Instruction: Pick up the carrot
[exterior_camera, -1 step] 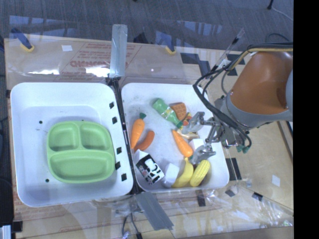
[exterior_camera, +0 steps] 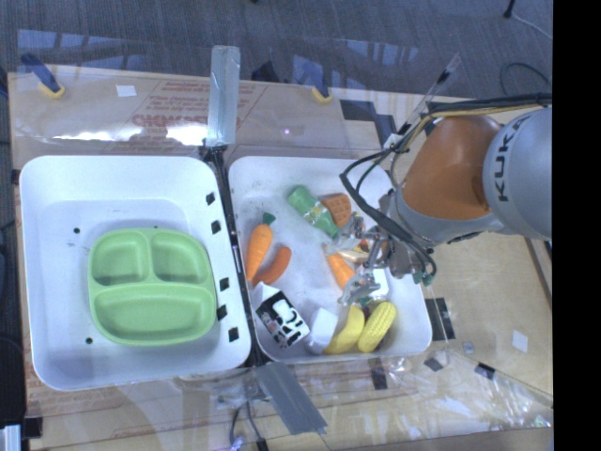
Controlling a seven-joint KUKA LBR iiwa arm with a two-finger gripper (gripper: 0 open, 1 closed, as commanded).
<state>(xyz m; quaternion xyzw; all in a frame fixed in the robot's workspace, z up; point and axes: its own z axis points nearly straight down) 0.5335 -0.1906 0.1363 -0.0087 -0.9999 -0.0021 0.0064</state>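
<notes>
Yellow corn [exterior_camera: 379, 325] and a banana [exterior_camera: 345, 332] are seen at the near edge of the right bin [exterior_camera: 242, 178], beside a black-and-white carton [exterior_camera: 281, 318], while a green divided plate [exterior_camera: 150, 286] is set in the left bin [exterior_camera: 38, 252]. Just beyond, the gripper [exterior_camera: 368, 272] is lowered among the clutter on the bin's right side, though whether it is spread or clenched cannot be told. The carrot [exterior_camera: 258, 248] is found lying apart to the left by the bin's left wall, touching an orange-red piece [exterior_camera: 276, 265], with a green bottle [exterior_camera: 312, 209] farther back.
</notes>
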